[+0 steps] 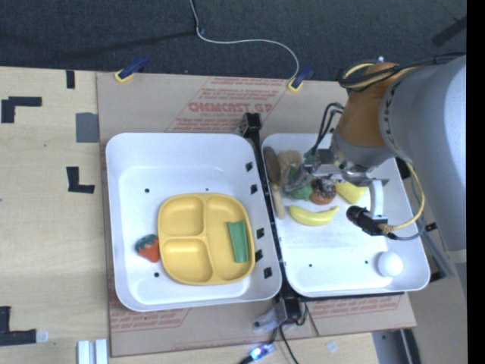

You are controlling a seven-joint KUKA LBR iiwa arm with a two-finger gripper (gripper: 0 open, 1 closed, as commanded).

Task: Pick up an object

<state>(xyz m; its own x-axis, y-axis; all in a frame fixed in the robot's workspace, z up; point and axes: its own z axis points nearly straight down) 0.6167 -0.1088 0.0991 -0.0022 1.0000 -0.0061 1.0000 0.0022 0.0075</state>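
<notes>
Nearest the camera, at the near right corner of the right bin (pixel 413 283), a small white ball (pixel 390 264) lies alone, well apart from the cluster of toy food at the far end, so it looks the easiest piece to reach cleanly. Further in, a yellow banana (pixel 312 215) lies across the bin floor, just near of a crowded heap: a brownish-red round piece (pixel 323 195), something green (pixel 301 192), a second yellow piece (pixel 351 192) and a tan stick-like item (pixel 276 184) along the left wall. The gripper (pixel 322 179) hangs low over this heap, reaching in from the right, presumably because the pile offers the most candidates; whether it is open or closed, or has hold of anything, I cannot tell, since wrist and cables crowd it. Any of these pieces could serve as the object to pick up. To the left, the left bin (pixel 125 165) holds a yellow divided tray (pixel 198 241) with a green strip (pixel 239 241) in its right compartment, and a red-orange strawberry-like toy (pixel 148 246) touching the tray's left edge. Both bins sit on a cardboard sheet (pixel 174 97) on the worktop (pixel 45 203).
</notes>
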